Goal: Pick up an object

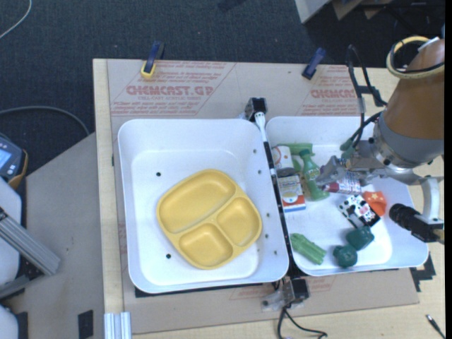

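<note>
My pincer hovers low over the right bin's clutter, grip state unclear, so next comes choosing a target.

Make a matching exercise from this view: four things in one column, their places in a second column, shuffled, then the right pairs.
Things:
1. yellow divided plate
2. green spray bottle
3. black-and-white cow toy
4. yellow clamp

Places:
A. right bin, far half, near the divider between the bins
B. far edge of the board, beyond the left bin
C. left bin, middle
D. right bin, next to an orange piece, under the arm

Pairs: 1-C, 2-A, 3-D, 4-B
</note>
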Available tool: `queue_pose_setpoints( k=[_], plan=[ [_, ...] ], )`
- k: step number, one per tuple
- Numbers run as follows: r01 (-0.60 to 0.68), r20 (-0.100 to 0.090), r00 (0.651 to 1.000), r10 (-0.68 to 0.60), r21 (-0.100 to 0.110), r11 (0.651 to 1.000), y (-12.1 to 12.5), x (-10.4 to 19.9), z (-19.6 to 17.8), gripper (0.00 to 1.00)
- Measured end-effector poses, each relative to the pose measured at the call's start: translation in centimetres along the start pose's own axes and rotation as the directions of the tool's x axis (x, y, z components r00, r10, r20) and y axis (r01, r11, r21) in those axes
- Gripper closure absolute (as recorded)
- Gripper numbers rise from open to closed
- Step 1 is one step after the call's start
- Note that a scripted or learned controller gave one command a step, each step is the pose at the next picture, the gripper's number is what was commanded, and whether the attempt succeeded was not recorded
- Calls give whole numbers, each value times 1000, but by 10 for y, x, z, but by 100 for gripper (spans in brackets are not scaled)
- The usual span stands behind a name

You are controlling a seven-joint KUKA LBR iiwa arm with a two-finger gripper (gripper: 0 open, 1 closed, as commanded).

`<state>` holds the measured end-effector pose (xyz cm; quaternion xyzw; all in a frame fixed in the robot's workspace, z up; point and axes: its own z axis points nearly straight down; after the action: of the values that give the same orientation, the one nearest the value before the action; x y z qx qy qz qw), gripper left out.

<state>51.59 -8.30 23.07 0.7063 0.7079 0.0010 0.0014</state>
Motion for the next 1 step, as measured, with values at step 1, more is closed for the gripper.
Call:
queue_pose_setpoints(
  k=[1],
  plan=[
    [-3,1,1000,3,1,1000,-1,-13,-1,100]
  ],
)
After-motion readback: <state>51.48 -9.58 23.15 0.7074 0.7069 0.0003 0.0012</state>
